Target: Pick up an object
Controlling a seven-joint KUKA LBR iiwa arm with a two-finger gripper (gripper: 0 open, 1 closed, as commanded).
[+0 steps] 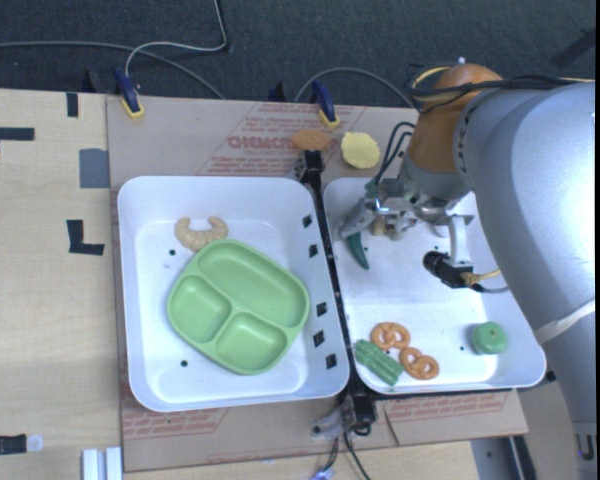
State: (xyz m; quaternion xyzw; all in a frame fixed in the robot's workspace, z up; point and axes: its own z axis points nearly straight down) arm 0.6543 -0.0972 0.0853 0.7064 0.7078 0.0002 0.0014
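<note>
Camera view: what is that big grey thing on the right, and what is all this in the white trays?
The picture comes from one camera fixed above the bench, looking down at a slant. The big grey shape with the orange band is a robot arm, reaching in from the right. At its end is a gripper, its hand, over the right bin. A dark green piece shows right at it; whether it is held I cannot tell. That bin also holds orange pretzels, a green pod and a green round thing. The left bin holds a green divided plate and a tan curved pastry.
</note>
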